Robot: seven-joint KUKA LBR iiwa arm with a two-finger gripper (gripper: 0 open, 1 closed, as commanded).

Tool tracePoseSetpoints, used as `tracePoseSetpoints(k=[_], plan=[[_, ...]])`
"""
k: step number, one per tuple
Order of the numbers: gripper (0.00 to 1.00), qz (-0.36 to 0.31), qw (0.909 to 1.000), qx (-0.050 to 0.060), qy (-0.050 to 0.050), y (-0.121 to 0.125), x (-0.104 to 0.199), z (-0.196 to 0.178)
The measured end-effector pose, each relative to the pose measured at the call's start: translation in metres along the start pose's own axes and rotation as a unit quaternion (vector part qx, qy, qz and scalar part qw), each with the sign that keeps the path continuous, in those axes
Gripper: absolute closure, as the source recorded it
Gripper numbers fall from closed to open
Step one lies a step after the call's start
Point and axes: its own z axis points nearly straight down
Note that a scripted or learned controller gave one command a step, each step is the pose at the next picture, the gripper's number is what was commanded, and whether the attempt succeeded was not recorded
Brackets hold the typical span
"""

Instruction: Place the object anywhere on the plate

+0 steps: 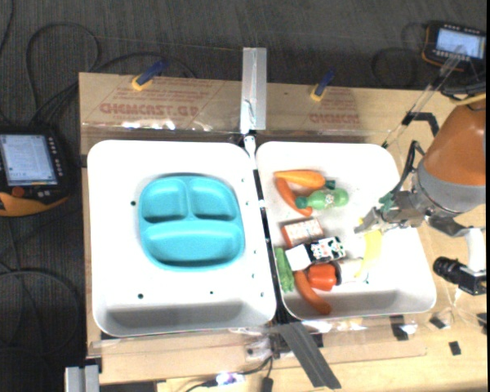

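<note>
My pincer (374, 223) hangs over the right side of the right bin (408, 288), and from this height I cannot tell its state. A pale yellow object (370, 254) lies just under it on the bin floor, apart from the other things. These other things are crowded in the left half of the same bin: an orange carrot (300, 177) at the top, a green toy (327, 197) beside it, a small box with orange label (300, 232), a black and white patterned piece (327, 248), and an orange-red toy (320, 278) lower down. The blue plate (192, 221), divided into three compartments, sits in the middle of the left bin (114, 251). Both bins rest on the tabletop (355, 104).
</note>
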Motion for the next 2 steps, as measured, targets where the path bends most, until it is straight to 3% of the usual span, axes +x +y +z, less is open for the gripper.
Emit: tracePoseSetpoints(k=[1,2], plan=[[1.0,-0.068,0.9977,0.001,0.0,0.018,0.051,0.021],[1.0,-0.078,0.9969,0.0,0.0,0.041,0.143,0.004]])
